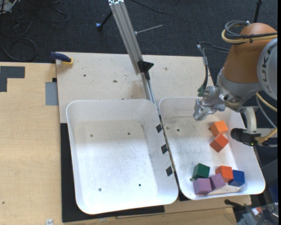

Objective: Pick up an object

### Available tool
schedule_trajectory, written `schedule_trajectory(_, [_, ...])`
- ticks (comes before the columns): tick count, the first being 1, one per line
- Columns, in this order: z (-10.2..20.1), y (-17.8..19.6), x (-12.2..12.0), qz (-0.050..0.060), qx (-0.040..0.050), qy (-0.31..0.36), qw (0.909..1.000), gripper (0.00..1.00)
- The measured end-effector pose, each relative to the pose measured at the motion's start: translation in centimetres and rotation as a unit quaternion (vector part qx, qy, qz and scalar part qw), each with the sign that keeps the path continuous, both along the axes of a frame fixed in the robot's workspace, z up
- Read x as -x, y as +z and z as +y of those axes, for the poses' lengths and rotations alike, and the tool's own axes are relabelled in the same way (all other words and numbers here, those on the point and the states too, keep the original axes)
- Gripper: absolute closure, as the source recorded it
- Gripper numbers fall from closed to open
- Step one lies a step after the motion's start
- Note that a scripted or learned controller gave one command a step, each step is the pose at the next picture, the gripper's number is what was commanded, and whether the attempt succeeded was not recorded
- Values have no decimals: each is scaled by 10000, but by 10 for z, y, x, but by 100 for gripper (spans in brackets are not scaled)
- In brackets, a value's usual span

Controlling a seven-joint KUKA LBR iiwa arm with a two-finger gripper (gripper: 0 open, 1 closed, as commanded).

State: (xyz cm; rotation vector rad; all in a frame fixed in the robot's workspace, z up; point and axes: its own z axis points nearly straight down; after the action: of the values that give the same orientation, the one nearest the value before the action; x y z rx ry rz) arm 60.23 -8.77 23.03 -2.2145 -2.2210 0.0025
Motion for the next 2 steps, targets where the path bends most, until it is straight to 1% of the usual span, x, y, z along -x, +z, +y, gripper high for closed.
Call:
schedule_trajectory(1, [53,5,5,-4,-3,5,10000,100])
schedule_trajectory(2, [98,-6,23,11,2,2,10000,100])
